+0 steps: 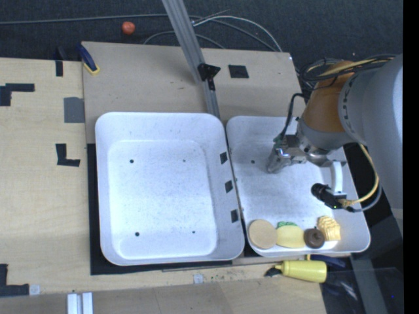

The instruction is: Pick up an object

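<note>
The claw [280,160] hangs over the right bin [255,175], grip state impossible to tell; the objects — tan disc [262,233], yellow piece [290,236], brown ring [314,239] — line the near edge below it.

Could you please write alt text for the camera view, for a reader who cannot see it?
The gripper hangs over the right bin, apart from the small objects along its near edge: a tan disc, a yellow piece, a brown piece and a yellow block. The left bin sits beside it.

Robot lab: taped bench [39,175], white bins [157,126], loose cables [229,28].
</note>
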Robot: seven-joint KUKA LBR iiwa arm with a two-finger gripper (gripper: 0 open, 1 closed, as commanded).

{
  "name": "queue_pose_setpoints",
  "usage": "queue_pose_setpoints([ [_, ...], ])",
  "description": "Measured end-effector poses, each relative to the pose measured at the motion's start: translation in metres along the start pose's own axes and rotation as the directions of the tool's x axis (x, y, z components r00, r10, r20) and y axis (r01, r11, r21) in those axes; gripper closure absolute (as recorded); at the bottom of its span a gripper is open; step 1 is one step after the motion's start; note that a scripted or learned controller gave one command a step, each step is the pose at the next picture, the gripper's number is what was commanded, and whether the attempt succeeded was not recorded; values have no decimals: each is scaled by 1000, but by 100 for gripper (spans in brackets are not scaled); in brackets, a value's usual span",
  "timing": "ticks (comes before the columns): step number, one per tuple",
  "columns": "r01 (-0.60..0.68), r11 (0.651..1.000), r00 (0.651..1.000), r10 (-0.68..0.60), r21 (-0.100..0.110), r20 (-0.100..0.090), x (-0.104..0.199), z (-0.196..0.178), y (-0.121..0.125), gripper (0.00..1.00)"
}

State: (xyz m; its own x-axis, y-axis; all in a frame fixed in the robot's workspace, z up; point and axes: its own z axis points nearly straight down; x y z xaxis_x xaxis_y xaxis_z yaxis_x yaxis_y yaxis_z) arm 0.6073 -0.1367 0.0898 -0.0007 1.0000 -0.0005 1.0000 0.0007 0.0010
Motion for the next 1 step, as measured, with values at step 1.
queue_pose_setpoints([
  [1, 0, 1000, 1000, 0, 0, 0, 0, -10, 0, 100],
])
